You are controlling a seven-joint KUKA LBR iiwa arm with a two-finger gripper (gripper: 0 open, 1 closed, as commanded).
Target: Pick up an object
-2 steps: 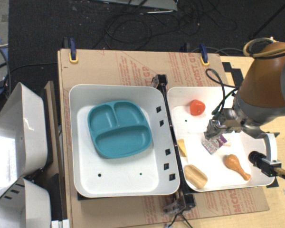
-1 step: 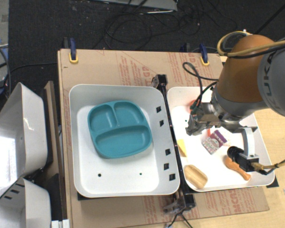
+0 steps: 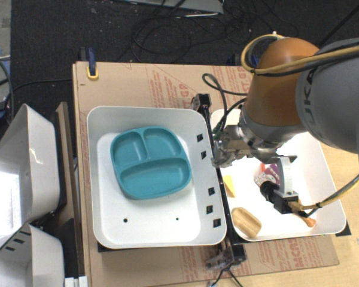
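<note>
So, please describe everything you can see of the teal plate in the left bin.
The teal plate is a rounded-rectangle dish with raised ridges that split it into three sections: two smaller ones at the far side and one long one nearer the camera. It looks like smooth matte plastic. It lies flat and right side up, a little rotated, on the floor of the left bin, towards its far half. Its sections hold nothing.

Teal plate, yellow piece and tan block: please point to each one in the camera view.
Teal plate (image 3: 151, 163): camera view, on its large lower compartment.
Yellow piece (image 3: 228, 185): camera view, on its middle.
Tan block (image 3: 246, 220): camera view, on its top face.
</note>
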